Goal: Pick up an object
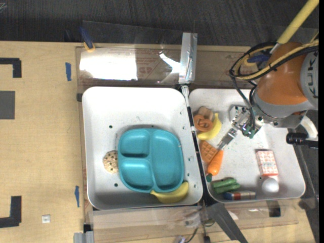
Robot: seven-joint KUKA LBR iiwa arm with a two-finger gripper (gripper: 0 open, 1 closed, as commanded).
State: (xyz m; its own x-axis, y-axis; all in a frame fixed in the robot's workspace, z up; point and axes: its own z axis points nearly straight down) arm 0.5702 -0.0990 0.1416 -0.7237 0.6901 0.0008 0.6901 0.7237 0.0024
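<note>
Two white bins sit side by side on the bench. Over the right bin [293, 156] the gripper [229, 136] hangs low, just above the toy carrot [215, 162] and waffle piece [206, 149]; from where I stand I cannot tell how its tool is set, nor whether it touches anything. A banana [211, 129] lies beside it, a small carton [266, 163] farther right. The left bin [131, 103] holds a teal divided plate [150, 159], a cookie [110, 161] touching its left edge.

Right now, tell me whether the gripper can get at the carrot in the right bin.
Probably yes. The gripper hangs just above the carrot, whose top lies uncovered; the waffle touching it might crowd the fingers.
</note>
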